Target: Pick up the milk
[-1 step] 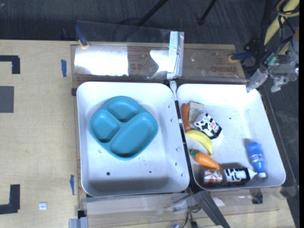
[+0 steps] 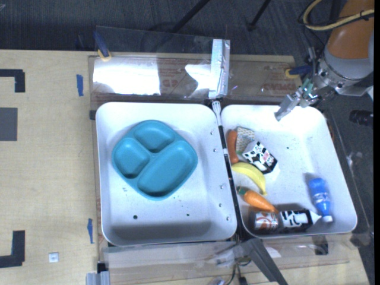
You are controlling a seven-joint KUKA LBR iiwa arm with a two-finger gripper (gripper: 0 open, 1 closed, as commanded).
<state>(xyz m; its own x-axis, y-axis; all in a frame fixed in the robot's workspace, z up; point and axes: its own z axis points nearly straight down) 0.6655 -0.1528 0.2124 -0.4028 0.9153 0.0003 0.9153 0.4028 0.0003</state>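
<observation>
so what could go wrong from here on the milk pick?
1. The milk carton lies tilted and packed against the banana and a carrot near the right bin's left wall, so the tool may nudge or grab a neighbour instead.
2. The cow-patterned bottle along the front edge looks like milk too; the program could target the wrong item.
3. The tool sits at the bin's far rim, so its descent could clip the wall.

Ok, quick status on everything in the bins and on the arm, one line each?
milk carton: lying tilted in right bin, not grasped
banana: lying beside the carton
carrot: lying flat
dark bottle: on its side at front wall
blue bottle: lying down
blue tray: flat in left bin
gripper: above the right bin's back edge
</observation>
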